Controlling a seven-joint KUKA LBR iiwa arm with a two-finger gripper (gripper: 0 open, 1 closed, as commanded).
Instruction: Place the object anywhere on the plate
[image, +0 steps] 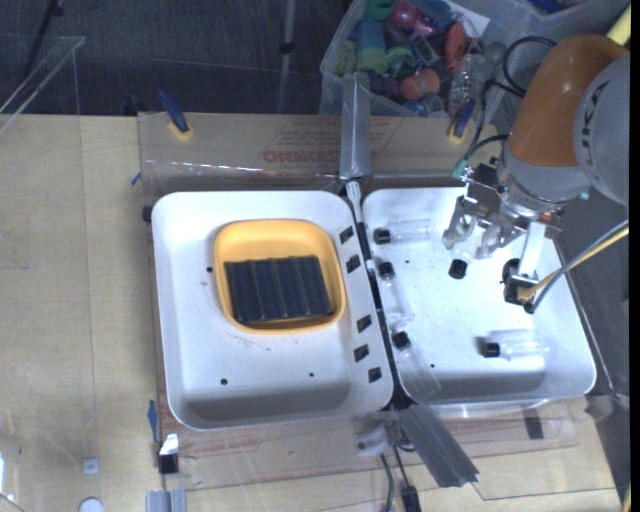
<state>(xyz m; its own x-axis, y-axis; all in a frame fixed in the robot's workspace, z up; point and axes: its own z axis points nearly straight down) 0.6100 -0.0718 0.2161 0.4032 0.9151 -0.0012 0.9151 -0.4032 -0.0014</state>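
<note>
I'm looking down at what is plainly a robotics lab: a pale wooden bench (70, 300) carries two shallow white bins (200, 380) clamped side by side against a cardboard backing (260, 150). Behind them I can see a clear tub of bright plastic toys (415, 50), cables (395, 480) trailing off the front edge, and the grey-and-orange robot arm (565, 110) reaching in from the right.

Dark ribbed obj (278, 289) flat on yellow plate (228, 245)
</note>
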